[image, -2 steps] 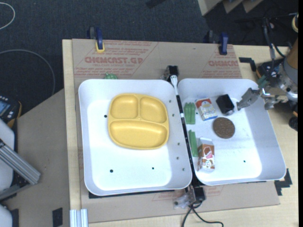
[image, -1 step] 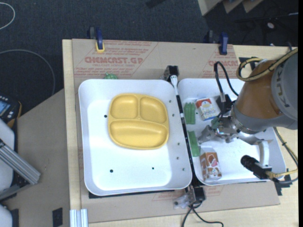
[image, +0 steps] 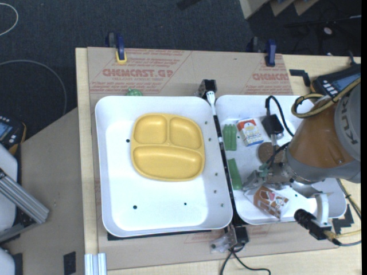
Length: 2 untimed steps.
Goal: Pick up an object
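The arm (image: 321,142) reaches in from the right and hangs low over the right bin (image: 229,103), its orange band and grey wrist covering the bin's middle and right side. The gripper (image: 268,176) points down into the bin's near half, among a small cluster of things; whether it is open, closed or gripping anything cannot be told, since the wrist hides the tips.

Just below the gripper, toward the bin's near edge, lies a crumpled snack packet (image: 270,201), brown and white with red print. It sits beside or partly under the gripper; contact cannot be made out. Near the bin's far edge lies a small white carton (image: 250,132) with a red picture, apart from the gripper. A round brown disc (image: 266,152) lies between the carton and the gripper. Along the bin's left edge are two green pieces: one (image: 230,136) by the carton, the other (image: 234,174) nearer the front, left of the gripper.

The left bin (image: 114,171) carries a yellow tray (image: 168,146) with three compartments, set toward its far edge, well apart from the gripper. Both bins rest on a brown board (image: 143,70) clamped to the bench.
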{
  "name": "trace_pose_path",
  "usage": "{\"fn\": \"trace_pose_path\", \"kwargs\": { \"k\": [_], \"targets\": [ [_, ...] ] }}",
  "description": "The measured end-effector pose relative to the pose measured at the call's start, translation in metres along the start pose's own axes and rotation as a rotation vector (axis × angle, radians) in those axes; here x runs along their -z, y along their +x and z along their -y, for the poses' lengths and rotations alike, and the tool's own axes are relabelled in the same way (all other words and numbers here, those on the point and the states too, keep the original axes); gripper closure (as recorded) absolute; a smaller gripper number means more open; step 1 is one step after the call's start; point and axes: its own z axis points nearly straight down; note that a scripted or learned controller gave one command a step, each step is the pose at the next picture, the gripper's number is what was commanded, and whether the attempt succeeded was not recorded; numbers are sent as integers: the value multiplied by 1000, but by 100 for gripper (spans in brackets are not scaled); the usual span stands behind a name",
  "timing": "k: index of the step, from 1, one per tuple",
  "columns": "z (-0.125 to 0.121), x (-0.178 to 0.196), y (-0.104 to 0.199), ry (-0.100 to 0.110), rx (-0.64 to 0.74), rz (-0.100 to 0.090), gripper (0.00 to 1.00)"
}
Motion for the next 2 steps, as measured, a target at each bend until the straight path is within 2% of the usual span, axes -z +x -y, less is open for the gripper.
{"fn": "trace_pose_path", "kwargs": {
  "k": [1, 2],
  "targets": [
    [-3, 12, 0, -9, 2, 3, 100],
    [-31, 107, 99, -19, 15, 0, 100]
  ]
}}
